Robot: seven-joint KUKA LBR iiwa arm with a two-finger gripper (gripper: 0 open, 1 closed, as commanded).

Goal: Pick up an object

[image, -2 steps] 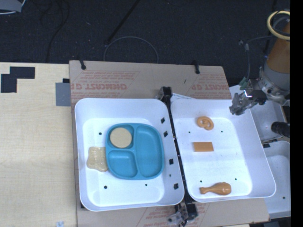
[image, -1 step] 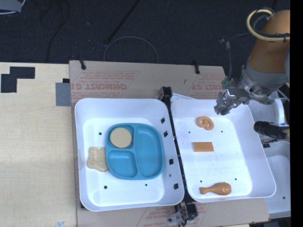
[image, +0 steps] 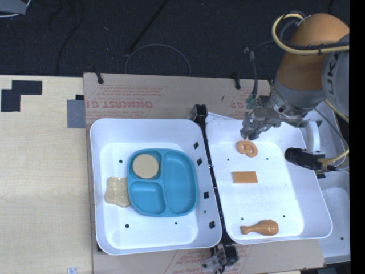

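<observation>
At the far left the bench [image: 40,176] shows as a pale wooden surface with a few dark squares near its upper edge, and a sheet of brown cardboard [image: 165,96] with red printing lies under the two bins. The left bin [image: 108,233] holds a blue divided plate [image: 171,187] with three sections; a round tan cracker [image: 145,165] sits in the plate's upper left section, and a pale yellowish sponge-like piece [image: 117,191] lies on the bin floor, touching the plate's left edge. A black divider [image: 208,176] runs between the two bins. The right bin [image: 308,210] holds three small food toys, well apart from one another: an orange pretzel [image: 247,148] near the back, a flat orange-brown square [image: 244,177] near the middle, and a tan drumstick [image: 260,228] lying on its side near the front edge. The claw [image: 251,131] hangs over the back of the right bin, just above and beside the pretzel, with nothing visibly between its fingers; whether they are spread or closed I cannot tell from this angle. Above it the grey arm [image: 296,96] rises to its orange band at the upper right, with a yellow cable looped over the top. A black cylindrical part [image: 302,157] juts out over the right side of the bin.
</observation>
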